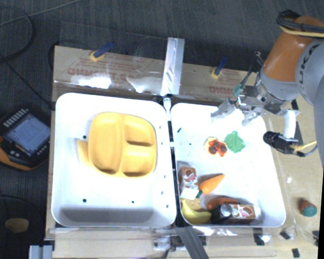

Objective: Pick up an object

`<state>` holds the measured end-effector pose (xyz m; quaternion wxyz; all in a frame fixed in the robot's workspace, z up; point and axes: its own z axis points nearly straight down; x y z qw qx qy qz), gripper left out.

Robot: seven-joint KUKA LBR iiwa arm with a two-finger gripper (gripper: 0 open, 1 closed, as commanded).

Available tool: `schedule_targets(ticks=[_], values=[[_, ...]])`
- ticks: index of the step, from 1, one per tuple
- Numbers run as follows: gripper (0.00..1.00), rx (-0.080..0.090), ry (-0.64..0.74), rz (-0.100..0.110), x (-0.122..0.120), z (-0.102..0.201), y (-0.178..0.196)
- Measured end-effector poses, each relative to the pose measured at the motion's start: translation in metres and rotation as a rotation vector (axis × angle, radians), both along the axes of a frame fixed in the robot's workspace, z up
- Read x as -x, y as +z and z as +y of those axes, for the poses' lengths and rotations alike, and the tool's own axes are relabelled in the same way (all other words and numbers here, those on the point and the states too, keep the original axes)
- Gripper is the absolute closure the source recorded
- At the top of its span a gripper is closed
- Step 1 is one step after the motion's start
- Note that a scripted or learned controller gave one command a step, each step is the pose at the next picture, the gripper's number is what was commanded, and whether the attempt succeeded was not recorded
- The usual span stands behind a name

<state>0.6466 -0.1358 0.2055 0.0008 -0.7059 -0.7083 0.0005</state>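
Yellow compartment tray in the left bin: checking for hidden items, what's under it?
The yellow compartment tray rests on the left white bin. Anything beneath is covered.

Arm [310, 54]: grey casing, broad orange band above the wrist. Gripper [236, 111]: pale metallic fingers, black fittings and thin cabling at its base.

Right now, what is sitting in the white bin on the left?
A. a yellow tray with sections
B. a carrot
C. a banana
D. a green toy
A: the yellow tray with sections lies in the left bin, while the banana, carrot and green toy are all in the right bin.
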Motion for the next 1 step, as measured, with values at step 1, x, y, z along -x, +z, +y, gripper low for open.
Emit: schedule_targets(ticks=[1], values=[[0.0, 0.003, -0.017, 0.001, 0.02, -0.0187, -0.0838]])
